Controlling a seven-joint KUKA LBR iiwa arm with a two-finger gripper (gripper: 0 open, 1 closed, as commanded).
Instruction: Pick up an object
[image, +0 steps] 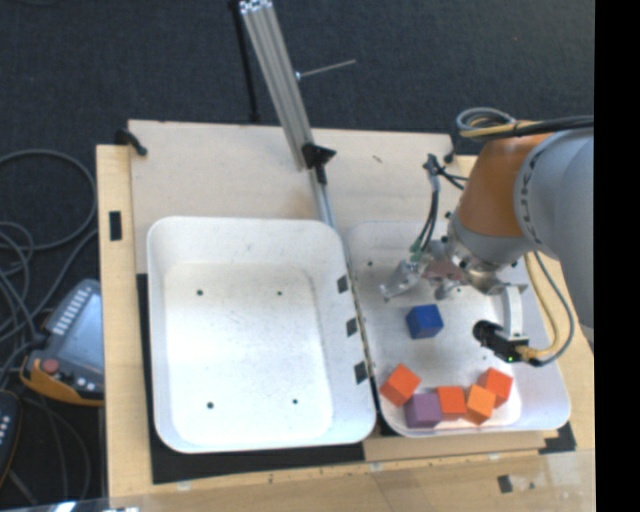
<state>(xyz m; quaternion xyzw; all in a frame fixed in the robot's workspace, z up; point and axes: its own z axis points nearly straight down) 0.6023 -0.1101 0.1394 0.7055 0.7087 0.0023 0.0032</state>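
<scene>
Approach step, nothing grasped. Two-finger metal gripper (420, 280) hangs over the right white plastic bin (548, 400), jaws wide and empty. Small blue foam cube (424, 321) sits just at its 6 o'clock, apart from the fingers. Orange cubes (401, 384) and a purple one (423, 408) cluster further toward 6. Next: centre over blue, descend, close.

Arm (520, 190) bent low — end effector (420, 282) down.
</scene>
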